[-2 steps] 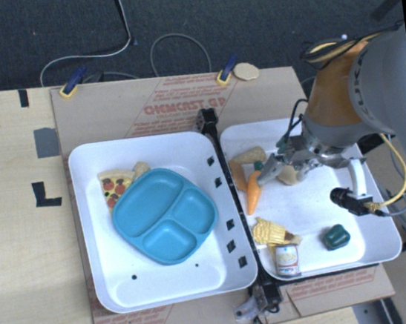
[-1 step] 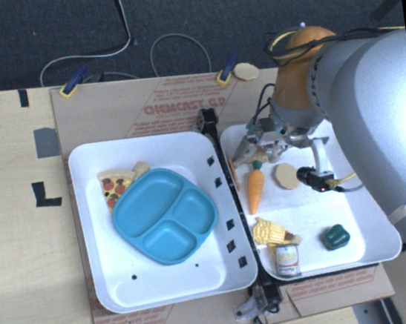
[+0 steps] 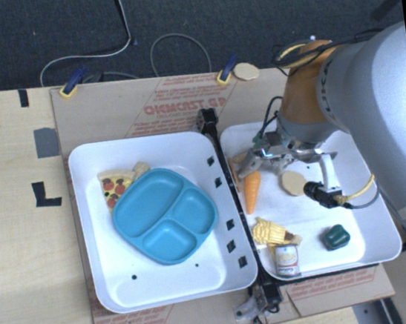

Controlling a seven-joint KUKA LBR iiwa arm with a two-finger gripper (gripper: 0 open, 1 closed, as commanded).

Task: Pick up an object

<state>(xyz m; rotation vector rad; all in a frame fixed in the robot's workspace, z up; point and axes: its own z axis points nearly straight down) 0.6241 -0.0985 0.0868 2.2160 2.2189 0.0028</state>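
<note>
Gripper (image 3: pixel 251 160): low in right bin (image 3: pixel 372 246), finger state impossible to tell.
Carrot (image 3: pixel 252 192): just below gripper.
Counts: one carrot, one can (image 3: pixel 286 259), one blue plate (image 3: pixel 165 215).

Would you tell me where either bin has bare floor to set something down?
Left bin: bare strip along the front, below the blue plate. Right bin: small patch between carrot, green block and can. Crowded under the end effector.
</note>
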